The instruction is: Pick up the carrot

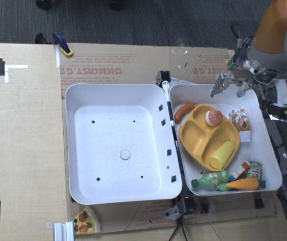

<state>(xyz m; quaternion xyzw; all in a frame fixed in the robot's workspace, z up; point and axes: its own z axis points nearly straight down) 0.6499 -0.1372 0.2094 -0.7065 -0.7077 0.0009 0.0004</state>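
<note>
Two shallow white plastic bins are seen side by side; the right bin (264,134) serves as the landmark. A yellow, rounded, divided plate (196,137) is set at its centre, with a pale yellow cylinder (221,154) and a small pink-white round piece (213,117) in it. The gripper (229,86) is held above the bin's far edge, fingers spread apart and nothing between them. The carrot (243,185), smooth, tapered and orange, is laid along the bin's near wall, touching a green bottle (211,179).
</note>
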